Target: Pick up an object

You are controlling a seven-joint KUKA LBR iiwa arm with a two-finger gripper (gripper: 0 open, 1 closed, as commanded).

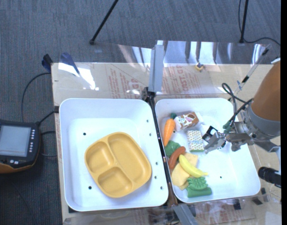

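The right bin holds several toy foods: an orange carrot, a small brown and white carton, a patterned white packet, a red sausage, a yellow banana, a pale yellow piece and a green leafy piece. My gripper hangs over the middle of this bin, just right of the patterned packet. Its fingers stand apart with nothing between them.
The left bin carries a yellow divided plate. A grey upright post stands behind the seam between the bins. A handheld pendant lies off the bench at the left. Cables trail from my wrist at the right.
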